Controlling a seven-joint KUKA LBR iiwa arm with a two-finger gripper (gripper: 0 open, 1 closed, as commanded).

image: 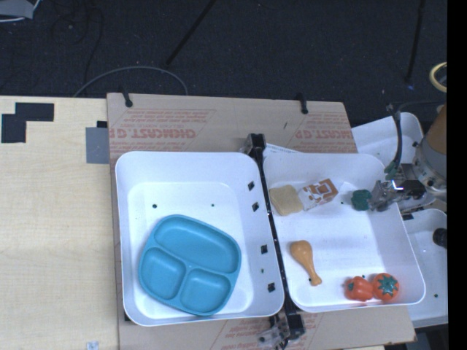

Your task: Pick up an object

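Two shallow white bins are set side by side on a cardboard sheet (219, 126). The left bin (146, 170) is occupied by a blue divided plate (190, 265), which lies toward the near right corner; bare floor is left along the far and left walls. The right bin (408, 268) holds smaller things, spread apart. A tan sponge-like block (286, 200) lies near the dividing wall, with a small brown-and-white packet (319, 192) just beside it. A toy drumstick (306, 260) lies near the middle, with open floor around it. Two orange toy vegetables with green tops (372, 287) are seen touching each other near the front right corner. A small dark green object (360, 199) sits by the right wall, far side. The gripper (382, 195) is seen at that wall, just beside the green object; whether anything is held, or how far the pincer is parted, cannot be told.
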